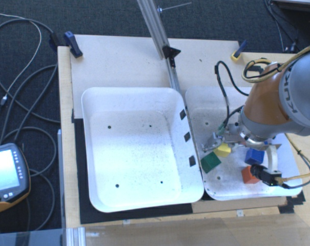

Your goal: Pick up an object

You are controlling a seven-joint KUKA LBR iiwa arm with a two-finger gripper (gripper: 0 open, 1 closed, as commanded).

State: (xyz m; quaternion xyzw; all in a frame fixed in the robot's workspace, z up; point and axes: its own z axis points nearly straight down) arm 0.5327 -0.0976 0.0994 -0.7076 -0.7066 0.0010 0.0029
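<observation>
My gripper (214,143) hangs low over the right bin (198,106), near its left wall. A yellow block (223,150) lies right at the fingertips, and I cannot see whether it sits between them. Just below and left of it lies a green block (210,161). A blue block (254,156) and an orange block (248,175) lie further right, partly hidden under the wrist.
The left bin (134,147) stands beside the right one, with black clips along the shared wall. A metal pole (155,27) slants down from the top to the bins' junction. Cables lie on the floor at the left.
</observation>
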